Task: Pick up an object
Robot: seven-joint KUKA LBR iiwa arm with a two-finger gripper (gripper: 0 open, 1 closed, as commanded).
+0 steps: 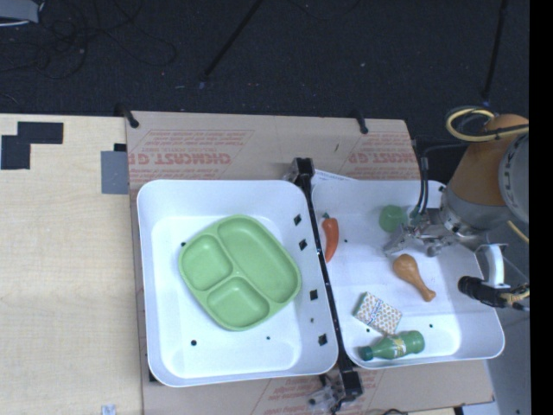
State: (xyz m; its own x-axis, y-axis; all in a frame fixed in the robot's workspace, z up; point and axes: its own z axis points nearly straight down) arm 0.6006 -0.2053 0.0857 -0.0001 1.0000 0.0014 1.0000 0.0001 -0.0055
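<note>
Down in the right bin (467,340), the gripper (415,236) hangs low beside a green ball (391,218); whether it grips anything cannot be told. Just below lies a chicken drumstick (413,276). Farther off lie a carrot (330,236), a patterned packet (378,312) and a green bottle (393,346). The left bin (164,318) holds a green divided plate (238,271).

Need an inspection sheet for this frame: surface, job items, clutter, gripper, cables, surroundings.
Surface: cardboard on bench, two white bins; left bin, right bin.
Job's things: right bin holds carrot, green ball, drumstick, patterned packet, green bottle.
Clutter: green tray, three compartments, in left bin.
Gripper: gripper low in right bin beside ball, above drumstick; finger state unclear.
Cables: black cables on dark floor; yellow loop on arm.
Surroundings: wooden table at left.
</note>
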